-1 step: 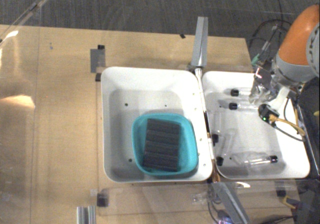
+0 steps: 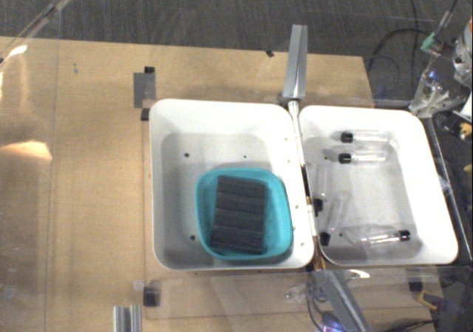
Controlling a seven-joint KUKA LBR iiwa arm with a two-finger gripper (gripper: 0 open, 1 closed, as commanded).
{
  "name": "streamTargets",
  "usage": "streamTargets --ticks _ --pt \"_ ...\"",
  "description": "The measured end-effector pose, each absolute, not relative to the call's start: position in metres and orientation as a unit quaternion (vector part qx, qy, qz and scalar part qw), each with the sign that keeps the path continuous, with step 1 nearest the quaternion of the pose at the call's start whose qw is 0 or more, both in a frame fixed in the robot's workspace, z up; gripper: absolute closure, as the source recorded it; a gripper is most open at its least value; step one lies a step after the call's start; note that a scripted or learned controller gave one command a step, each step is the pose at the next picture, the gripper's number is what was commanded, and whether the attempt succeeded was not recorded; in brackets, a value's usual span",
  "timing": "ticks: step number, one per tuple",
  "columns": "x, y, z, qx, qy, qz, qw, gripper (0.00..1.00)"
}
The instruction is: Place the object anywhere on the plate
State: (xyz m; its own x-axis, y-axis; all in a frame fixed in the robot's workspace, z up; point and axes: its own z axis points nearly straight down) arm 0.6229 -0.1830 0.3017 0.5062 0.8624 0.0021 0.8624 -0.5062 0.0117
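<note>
1. Teal plate (image 2: 279, 212), squarish with raised rim, sitting in left white bin (image 2: 170, 175) toward its near side.
2. Dark ribbed block (image 2: 239, 214) lying flat on that plate, long axis running near-to-far, tilted slightly right at far end, ribs crossing it.
3. Clear tubes with black caps (image 2: 362, 137) scattered in right white bin (image 2: 436, 197), most lying left-to-right.
4. No readable writing or labels anywhere.
5. Wooden worktop (image 2: 89, 197) beneath both bins.
6. Pincer state: cannot tell.

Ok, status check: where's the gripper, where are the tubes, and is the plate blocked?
Clear tubes lying in right bin, none picked. Teal plate in left bin, dark ridged block sitting on it.
</note>
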Motion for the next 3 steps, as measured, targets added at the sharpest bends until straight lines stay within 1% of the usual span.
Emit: streamTargets --ticks 1,2,3 --pt "0.593 -0.112 0.167 0.862 0.507 0.0010 0.000 1.00" --pt "0.607 -0.151 0.329 0.862 0.507 0.0043 0.005 1.00" --pt "0.671 -0.190 0.361 0.832 0.555 0.0036 0.005 1.00"
